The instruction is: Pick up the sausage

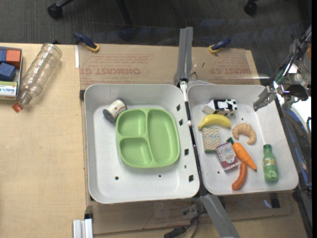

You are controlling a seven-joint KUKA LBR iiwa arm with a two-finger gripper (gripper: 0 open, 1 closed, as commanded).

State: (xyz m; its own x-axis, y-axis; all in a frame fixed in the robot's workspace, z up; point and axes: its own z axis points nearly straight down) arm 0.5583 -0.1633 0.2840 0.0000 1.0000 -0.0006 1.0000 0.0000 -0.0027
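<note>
1. Start at your left: the left bin [94, 148] carries a green divided plate [147, 138] and a small tin [114, 110] at the plate's upper-left corner. None of it matters for this pick.
2. Move to the right bin [285, 182]. The sausage [239, 176] lies near the front wall, just below the carrot [243, 154] and beside the red packet [226, 156], with the green bottle [269, 163] a little to its right.
3. Note its long axis: it runs nearly front to back, tipped slightly, the upper end close to the carrot's tip.
4. Now the gripper [267, 97], at the bin's upper-right rim. The sausage sits well apart from it, toward the front and to the left, past the croissant [245, 132].
5. You cannot tell how wide the claw stands; it holds nothing and touches none of the toys.
6. Expect to travel forward-left, then turn the claw across that long axis.
</note>
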